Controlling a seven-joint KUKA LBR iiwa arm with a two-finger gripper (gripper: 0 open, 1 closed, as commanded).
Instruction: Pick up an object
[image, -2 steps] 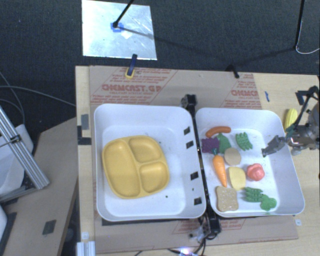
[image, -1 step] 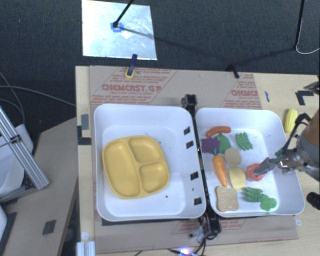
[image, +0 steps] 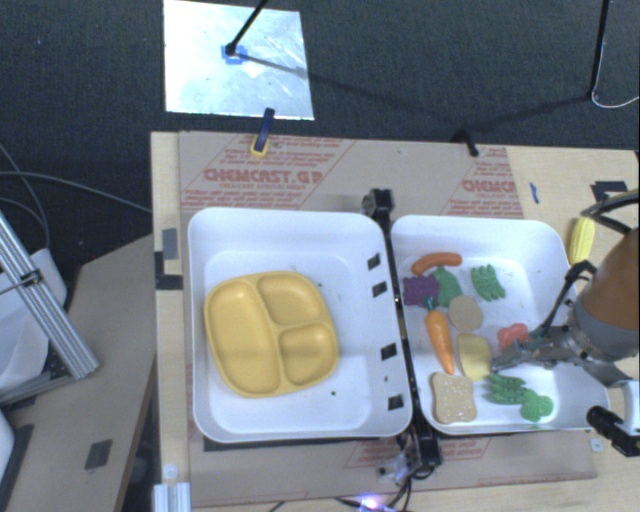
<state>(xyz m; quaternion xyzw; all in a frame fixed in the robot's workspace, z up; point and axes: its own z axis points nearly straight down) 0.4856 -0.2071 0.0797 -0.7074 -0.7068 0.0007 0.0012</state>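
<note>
Green plastic broccoli (image: 524, 398) sits lower right in the right white bin (image: 548, 238); gripper (image: 507, 355) hovers just above, opening unclear — approach step, descent and closing next.

Arm (image: 610, 310) — grey w/ orange band; dark metal gripper (image: 505, 358), thin black cable alongside.

bench (image: 330, 165), two white bins (image: 290, 235)
</note>
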